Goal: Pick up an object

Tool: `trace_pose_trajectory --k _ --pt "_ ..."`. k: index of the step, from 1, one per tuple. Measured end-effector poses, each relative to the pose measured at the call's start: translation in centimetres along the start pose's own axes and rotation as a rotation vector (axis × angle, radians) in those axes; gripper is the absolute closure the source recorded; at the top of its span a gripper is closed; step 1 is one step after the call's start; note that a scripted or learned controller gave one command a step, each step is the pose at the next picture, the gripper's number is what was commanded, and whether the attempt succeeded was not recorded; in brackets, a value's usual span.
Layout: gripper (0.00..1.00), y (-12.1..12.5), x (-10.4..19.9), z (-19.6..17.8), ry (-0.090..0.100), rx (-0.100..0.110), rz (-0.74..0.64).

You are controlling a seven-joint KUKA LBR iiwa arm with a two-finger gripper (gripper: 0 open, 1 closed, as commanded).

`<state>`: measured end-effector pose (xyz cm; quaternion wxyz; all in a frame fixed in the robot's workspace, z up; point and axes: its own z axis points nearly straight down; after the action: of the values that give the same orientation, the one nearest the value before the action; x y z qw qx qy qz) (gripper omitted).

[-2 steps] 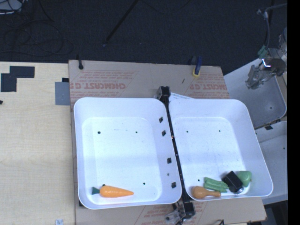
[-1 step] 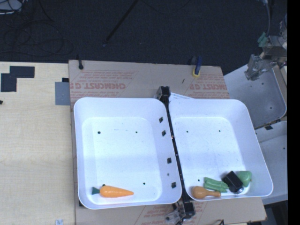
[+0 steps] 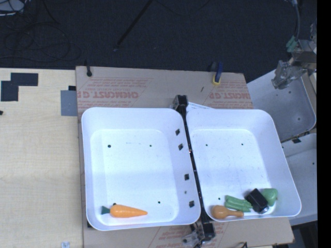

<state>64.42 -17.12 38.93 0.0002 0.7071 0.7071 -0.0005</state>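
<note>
Gripper (image 3: pixel 285 76) at two o'clock, finger state unreadable; carrot (image 3: pixel 128 211) lies against left bin (image 3: pixel 93 119) wall at seven o'clock, where fingers may strike rim.

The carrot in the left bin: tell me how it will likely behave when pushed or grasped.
The carrot looks like smooth moulded plastic, so it is probably stiff and light, perhaps slippery. Its rounded, tapered body lies flat on its side, so a push may roll it or swing it around. It lies near the left bin's front wall, which could crowd a grasp.
</note>
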Motion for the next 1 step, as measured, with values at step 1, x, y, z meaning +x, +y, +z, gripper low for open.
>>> trace_pose_trajectory --k 1 --pt "1.0 -1.14 4.07 -2.76 0.002 -0.002 -0.004"
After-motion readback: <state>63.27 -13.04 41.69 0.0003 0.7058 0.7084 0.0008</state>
